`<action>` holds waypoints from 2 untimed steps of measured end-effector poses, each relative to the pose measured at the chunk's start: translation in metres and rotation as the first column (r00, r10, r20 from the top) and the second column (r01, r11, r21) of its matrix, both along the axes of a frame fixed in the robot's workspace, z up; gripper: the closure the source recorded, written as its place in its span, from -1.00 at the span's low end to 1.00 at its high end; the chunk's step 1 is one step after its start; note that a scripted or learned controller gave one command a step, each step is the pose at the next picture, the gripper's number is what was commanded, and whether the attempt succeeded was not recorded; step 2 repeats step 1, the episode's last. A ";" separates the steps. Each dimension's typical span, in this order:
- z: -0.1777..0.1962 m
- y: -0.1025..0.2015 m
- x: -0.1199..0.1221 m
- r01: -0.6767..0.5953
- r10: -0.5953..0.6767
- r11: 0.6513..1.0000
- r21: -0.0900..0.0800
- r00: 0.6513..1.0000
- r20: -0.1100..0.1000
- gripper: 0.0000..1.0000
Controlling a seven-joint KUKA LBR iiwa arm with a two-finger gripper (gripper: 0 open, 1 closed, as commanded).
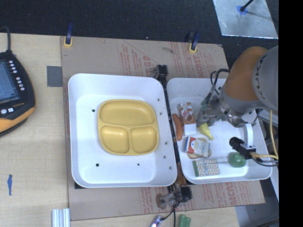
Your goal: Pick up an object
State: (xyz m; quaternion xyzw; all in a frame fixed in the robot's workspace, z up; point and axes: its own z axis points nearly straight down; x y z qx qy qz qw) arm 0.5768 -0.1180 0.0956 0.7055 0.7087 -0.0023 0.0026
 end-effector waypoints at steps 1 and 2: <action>0.097 0.096 -0.023 -0.001 0.001 1.000 0.007 1.000 -0.003 1.00; 0.097 0.096 -0.023 -0.001 0.001 1.000 0.007 1.000 -0.003 1.00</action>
